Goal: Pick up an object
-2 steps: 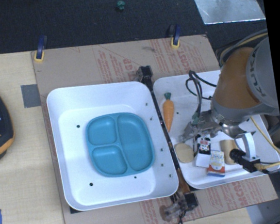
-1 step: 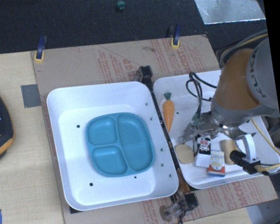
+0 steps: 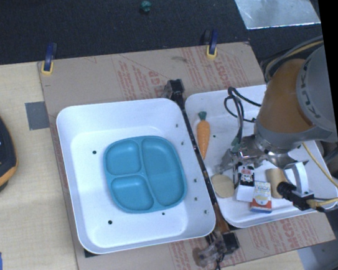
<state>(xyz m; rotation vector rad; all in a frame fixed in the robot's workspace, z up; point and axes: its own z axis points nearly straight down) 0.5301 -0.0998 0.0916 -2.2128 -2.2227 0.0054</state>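
— Objects for picking lie in the right-hand shallow white bin (image 3: 214, 100): an orange toy carrot with a green top (image 3: 203, 136) at its eleven o'clock, a tan rounded piece (image 3: 222, 185) at eight o'clock, and a small white carton with a red base (image 3: 261, 196) near six o'clock.

— Which step is this?

— I judge it the descent to grasp; nothing looks lifted yet. The next move calls for settling on one item and closing on it cleanly.

— And the arm?

— The grey arm with the orange band (image 3: 290, 103) reaches in from three o'clock, wrist bent down over the bin's middle. The gripper (image 3: 243, 165) sits low among the clutter; how far open it is, or whether it has hold of anything, I cannot tell.

— The left bin?

— It holds a blue divided plastic plate (image 3: 144, 172).
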